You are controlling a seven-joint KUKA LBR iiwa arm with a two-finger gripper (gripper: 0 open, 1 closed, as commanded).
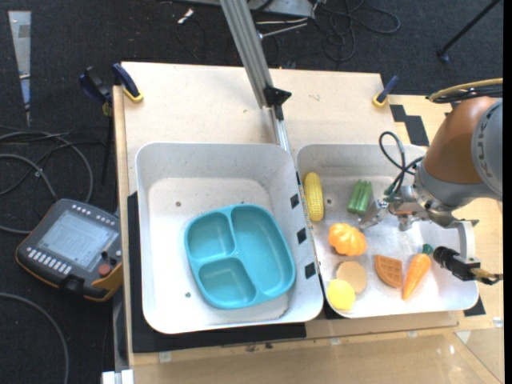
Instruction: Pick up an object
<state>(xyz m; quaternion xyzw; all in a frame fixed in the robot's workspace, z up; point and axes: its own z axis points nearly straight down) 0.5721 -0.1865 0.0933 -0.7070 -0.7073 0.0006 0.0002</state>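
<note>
A blue divided tray (238, 256) lies in the left bin (152, 214); toy corn (314, 196), orange pepper (347, 238) and carrot (415, 274) fill the right bin (336, 157).

Tray (240, 256) in left bin (152, 214); corn (314, 196) in right bin (336, 154)

Dark carpet floor (64, 78) strewn with cables (32, 166) around a wooden bench (200, 102).

Robotics lab, pale wooden surface (208, 102) carrying two shallow white plastic bins (152, 174), black cables (32, 166) strewn over dark carpet left of it, grey handheld control pendant (70, 248) there too, slanted aluminium camera pole (244, 34) behind the bins
</note>
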